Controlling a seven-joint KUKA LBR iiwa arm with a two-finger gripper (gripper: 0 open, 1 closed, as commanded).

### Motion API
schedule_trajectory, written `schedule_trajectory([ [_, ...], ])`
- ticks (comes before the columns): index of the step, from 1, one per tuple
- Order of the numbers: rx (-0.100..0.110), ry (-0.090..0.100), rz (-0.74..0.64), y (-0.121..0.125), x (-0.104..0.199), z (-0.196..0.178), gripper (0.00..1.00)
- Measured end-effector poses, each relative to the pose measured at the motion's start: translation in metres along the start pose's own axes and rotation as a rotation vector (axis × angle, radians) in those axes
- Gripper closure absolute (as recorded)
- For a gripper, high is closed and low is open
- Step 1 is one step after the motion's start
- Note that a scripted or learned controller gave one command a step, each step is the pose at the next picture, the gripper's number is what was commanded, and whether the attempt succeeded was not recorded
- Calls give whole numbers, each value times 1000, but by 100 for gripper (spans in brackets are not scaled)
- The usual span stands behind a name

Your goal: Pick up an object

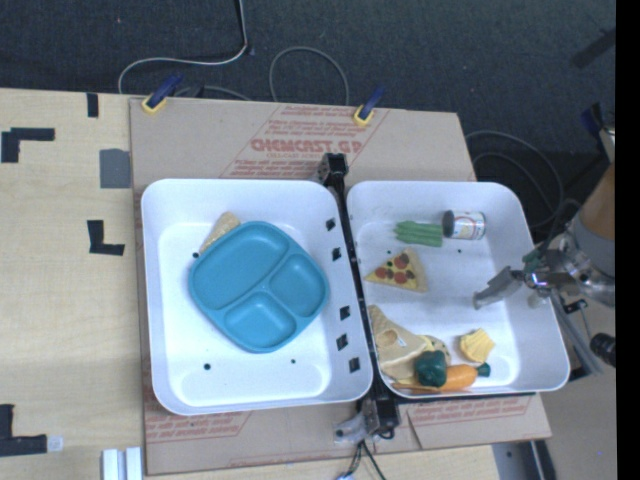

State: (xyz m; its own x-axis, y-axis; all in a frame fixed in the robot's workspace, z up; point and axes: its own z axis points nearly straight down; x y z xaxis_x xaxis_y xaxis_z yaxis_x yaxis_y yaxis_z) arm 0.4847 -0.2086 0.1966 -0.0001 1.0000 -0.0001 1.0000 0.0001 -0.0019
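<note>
The right bin (520, 218) holds a pizza slice toy (398, 270), a green vegetable (418, 232) next to a small can (465, 225), a tan flat piece (393, 340), a dark green item (431, 369) beside an orange carrot (459, 376), and a yellow piece (477, 346). My gripper (497, 290) reaches in from the right edge over the right side of this bin, with its fingers apart and nothing between them. It stands above bare bin floor, right of the pizza slice and above the yellow piece.
The left bin (160, 298) carries a blue divided plate (260, 286) with a tan piece (219, 230) tucked under its upper left edge. A black divider (343, 268) joins the two bins. Cables (300, 58) lie behind the cardboard base.
</note>
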Motion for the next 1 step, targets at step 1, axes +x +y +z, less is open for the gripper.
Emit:
schedule_trajectory([
  [1,-9,-7,-3,80,-8,116,0],
])
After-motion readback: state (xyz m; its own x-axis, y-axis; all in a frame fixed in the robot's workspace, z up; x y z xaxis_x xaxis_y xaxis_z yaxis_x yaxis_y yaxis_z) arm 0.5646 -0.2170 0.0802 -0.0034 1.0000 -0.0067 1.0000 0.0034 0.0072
